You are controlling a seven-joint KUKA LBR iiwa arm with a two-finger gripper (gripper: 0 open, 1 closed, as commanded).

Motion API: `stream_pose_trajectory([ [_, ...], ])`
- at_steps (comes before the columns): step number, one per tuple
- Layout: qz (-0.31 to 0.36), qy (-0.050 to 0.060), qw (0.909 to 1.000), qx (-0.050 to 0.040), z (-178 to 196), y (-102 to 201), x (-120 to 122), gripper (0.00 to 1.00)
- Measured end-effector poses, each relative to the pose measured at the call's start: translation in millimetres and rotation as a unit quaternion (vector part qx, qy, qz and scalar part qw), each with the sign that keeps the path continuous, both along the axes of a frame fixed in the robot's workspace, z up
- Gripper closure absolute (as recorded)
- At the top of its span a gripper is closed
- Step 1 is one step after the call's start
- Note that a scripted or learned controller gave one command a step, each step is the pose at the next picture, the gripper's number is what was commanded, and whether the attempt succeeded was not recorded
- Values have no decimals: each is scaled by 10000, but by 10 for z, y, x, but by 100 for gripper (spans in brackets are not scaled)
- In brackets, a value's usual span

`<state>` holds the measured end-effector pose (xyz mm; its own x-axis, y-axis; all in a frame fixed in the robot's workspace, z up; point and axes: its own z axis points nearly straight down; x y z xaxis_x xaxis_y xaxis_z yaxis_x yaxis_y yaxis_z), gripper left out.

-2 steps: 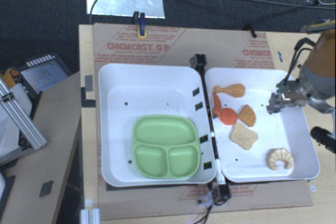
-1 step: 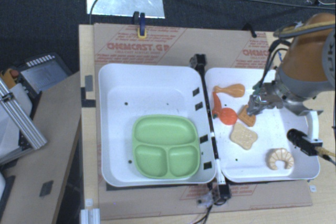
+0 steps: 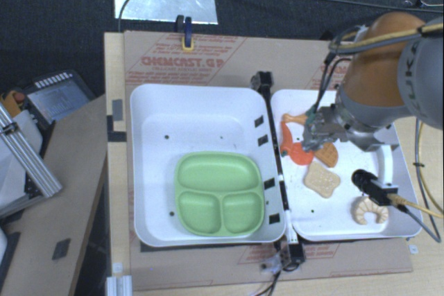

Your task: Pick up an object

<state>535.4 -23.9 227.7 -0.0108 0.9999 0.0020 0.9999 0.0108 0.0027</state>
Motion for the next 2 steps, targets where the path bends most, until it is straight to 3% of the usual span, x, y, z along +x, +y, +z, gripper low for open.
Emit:
stream_pose_trajectory([
  [2,-10,12,10000,-2,-173,1056,-45,100],
])
